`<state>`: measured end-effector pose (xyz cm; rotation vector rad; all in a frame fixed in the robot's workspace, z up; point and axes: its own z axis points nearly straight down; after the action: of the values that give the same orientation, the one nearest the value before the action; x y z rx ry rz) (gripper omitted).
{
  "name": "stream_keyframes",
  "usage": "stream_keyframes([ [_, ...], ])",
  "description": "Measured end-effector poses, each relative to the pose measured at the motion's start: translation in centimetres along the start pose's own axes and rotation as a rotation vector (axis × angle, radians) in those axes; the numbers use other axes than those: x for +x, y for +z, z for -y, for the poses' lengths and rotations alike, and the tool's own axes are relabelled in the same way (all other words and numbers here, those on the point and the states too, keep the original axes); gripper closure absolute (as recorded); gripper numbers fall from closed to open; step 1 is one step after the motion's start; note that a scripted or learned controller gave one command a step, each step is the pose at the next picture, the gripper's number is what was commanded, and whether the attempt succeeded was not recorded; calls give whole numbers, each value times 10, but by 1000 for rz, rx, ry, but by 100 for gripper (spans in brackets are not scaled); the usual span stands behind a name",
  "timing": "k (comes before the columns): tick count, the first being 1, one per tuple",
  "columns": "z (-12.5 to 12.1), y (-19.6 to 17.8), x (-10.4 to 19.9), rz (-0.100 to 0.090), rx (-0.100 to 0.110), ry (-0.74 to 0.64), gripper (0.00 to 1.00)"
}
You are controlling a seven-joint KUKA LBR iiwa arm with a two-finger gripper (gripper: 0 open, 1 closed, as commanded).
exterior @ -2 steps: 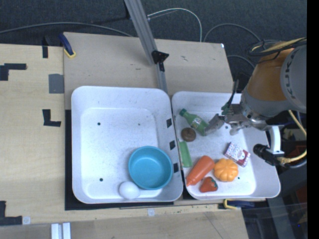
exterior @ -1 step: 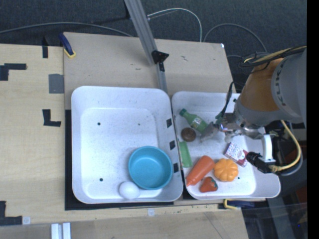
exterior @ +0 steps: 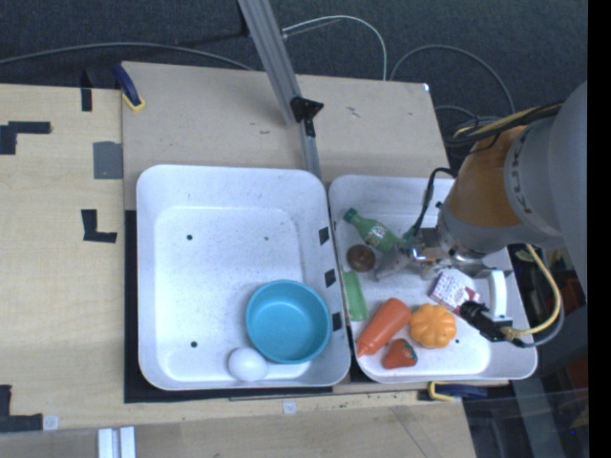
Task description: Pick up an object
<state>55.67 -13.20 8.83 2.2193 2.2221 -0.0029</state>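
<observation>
The right bin (exterior: pixel 496 356) holds a green bottle (exterior: pixel 370 229) lying on its side, a small brown round thing (exterior: pixel 360 256), a green stick (exterior: pixel 355 295), a carrot (exterior: pixel 382 323), an orange pumpkin (exterior: pixel 432 324), a red fruit (exterior: pixel 400 353) and a white and pink packet (exterior: pixel 451 286). My gripper (exterior: pixel 399 259) is low in this bin, just right of the brown round thing and below the bottle's base. It looks close to the bottle, but contact is not clear. The arm's orange band (exterior: pixel 482 194) hangs above the bin's right side.
In the left bin (exterior: pixel 191 198) a blue bowl (exterior: pixel 286 320) sits near the front right corner, with a white ball (exterior: pixel 247 363) beside it. A grey pole (exterior: pixel 272 46) slants down from the top to the bins' back edge. Cables run along the right side.
</observation>
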Motion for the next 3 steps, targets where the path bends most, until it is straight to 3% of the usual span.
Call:
stream_keyframes([
  [1,0,-11,1,-2,1,-1,100],
  [3,-5,-114,2,-1,-4,0,100],
])
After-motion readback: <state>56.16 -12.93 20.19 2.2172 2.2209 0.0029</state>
